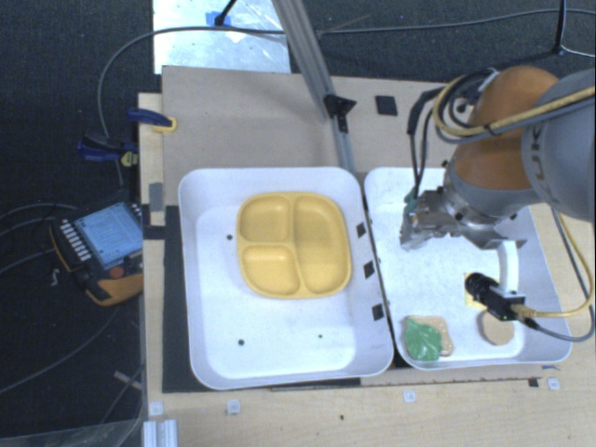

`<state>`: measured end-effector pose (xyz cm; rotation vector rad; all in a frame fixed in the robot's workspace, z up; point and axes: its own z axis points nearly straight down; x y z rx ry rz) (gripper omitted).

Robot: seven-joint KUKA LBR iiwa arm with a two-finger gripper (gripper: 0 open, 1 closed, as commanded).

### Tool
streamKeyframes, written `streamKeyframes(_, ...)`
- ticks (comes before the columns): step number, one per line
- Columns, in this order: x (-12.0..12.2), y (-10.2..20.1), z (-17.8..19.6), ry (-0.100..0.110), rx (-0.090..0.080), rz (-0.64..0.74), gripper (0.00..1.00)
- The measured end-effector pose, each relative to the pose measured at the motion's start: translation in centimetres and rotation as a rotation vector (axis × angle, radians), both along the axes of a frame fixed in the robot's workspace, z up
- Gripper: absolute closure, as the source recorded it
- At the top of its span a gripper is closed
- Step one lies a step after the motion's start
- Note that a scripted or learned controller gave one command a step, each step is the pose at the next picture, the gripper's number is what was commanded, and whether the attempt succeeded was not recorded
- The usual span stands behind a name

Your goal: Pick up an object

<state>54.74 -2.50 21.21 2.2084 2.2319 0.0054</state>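
No legible txt, labels or nos. on anything in view.

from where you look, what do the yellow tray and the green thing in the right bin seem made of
The tray looks like moulded plastic: one even yellow, smooth, softly glossy, with rounded dividers making three compartments. The green thing looks soft, perhaps foam or cloth: matte, uneven surface, lying on a tan piece; too small to be sure. The bin looks like white plastic, slightly speckled.

A tan counter (251, 110) stands on dark carpeted floor (65, 35). Black cables (37, 277) trail across the floor at left, near a handheld pendant with a blue screen (102, 240). A bright reflective panel (205, 21) lies beyond the counter's far edge.
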Motion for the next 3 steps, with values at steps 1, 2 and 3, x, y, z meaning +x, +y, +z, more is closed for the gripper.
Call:
streamKeyframes(1,3.3,4.4,0.2,0.0,0.0,-0.002,1.0)
streamKeyframes(2,4.6,8.6,1.1,0.0,0.0,-0.002,1.0)
streamKeyframes(3,5.8,13.1,1.0,0.001,0.001,-0.002,1.0)
